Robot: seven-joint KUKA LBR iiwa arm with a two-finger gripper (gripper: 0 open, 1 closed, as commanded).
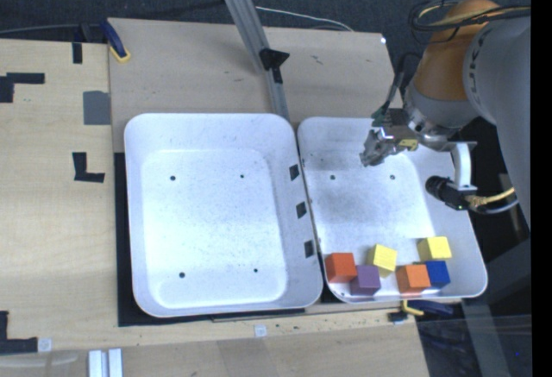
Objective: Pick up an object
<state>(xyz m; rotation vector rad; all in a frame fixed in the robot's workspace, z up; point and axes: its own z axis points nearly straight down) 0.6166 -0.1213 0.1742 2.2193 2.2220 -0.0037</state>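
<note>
Several small blocks lie along the near edge of the right bin: an orange one, a purple one, a yellow one, another orange one, a blue one and a second yellow one. My gripper hangs over the far part of the right bin, well away from the blocks, with nothing visible between its fingers. The fingers look close together, pointing down and to the left.
The left bin lies beside the right one, joined by black clips. A slanted metal pole rises behind the bins. Black cables hang off the wrist at the right bin's right rim.
</note>
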